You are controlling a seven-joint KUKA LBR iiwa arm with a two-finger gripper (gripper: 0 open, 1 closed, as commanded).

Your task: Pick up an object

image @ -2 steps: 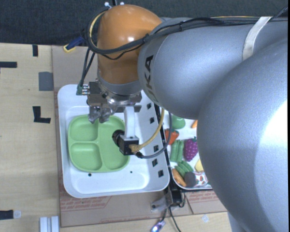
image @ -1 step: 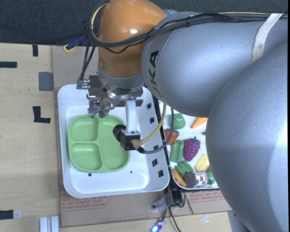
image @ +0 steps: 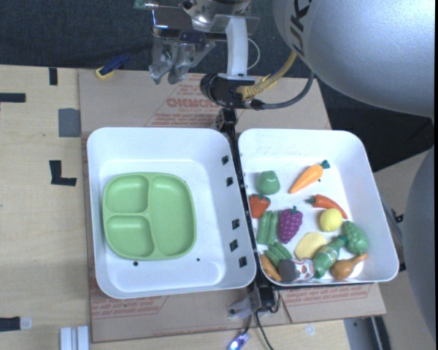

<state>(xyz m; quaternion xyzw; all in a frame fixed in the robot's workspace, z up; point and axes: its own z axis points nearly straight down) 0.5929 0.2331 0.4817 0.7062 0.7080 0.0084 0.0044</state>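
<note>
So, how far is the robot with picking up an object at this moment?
Nothing looks done yet. The pincer hangs above the bench beyond the far edge of the left bin, with nothing seen between its fingers. The toy foods, such as the carrot and the purple grapes, lie in the right bin. The green divided plate rests in the left bin. The reach, the grasp and the lift are all left.

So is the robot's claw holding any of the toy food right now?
No, nothing sits between the gripper's fingers; it hangs above the bench, beyond the bins.
</note>
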